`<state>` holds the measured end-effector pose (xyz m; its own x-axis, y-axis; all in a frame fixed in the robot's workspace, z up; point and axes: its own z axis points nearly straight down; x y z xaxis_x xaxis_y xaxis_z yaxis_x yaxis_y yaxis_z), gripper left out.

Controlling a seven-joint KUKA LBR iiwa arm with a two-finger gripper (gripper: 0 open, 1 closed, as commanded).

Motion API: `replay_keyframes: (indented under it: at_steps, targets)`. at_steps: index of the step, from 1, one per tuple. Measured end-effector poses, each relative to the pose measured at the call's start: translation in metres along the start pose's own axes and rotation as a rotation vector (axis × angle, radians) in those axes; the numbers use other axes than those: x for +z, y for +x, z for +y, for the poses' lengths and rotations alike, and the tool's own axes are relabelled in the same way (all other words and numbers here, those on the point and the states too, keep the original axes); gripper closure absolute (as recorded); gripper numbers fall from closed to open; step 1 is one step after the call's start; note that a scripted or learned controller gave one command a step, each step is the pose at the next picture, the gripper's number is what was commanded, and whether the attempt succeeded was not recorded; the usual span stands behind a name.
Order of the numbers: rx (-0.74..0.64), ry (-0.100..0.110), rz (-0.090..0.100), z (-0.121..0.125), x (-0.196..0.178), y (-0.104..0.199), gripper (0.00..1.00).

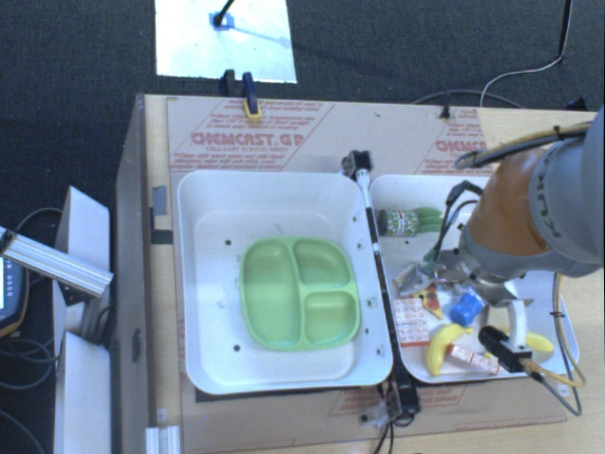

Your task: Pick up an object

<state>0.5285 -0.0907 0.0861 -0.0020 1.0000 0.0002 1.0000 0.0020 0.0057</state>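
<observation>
Claw [423, 277] low in the right bin [406, 185], spread can't be told. Blue block [465, 307] and banana [444, 343] just beside it, green bottle [409, 220] beyond. Risk: crowded items may let it nudge one aside and close on nothing.

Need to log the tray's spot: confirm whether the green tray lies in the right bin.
No, the green tray lies in the left bin, while the arm works over the right bin.
</observation>
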Motion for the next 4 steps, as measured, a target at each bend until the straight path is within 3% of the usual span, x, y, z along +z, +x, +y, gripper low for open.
replay_keyframes:
  at_steps: [1,2,3,4]
  targets:
    - [-0.001,0.004,0.000,0.010,0.002,0.006,0.00]
    - [-0.003,0.002,0.000,0.011,-0.009,0.006,1.00]
    - [-0.003,0.001,0.002,0.047,-0.099,0.101,1.00]
    - [0.000,0.004,-0.002,0.046,-0.098,0.041,1.00]
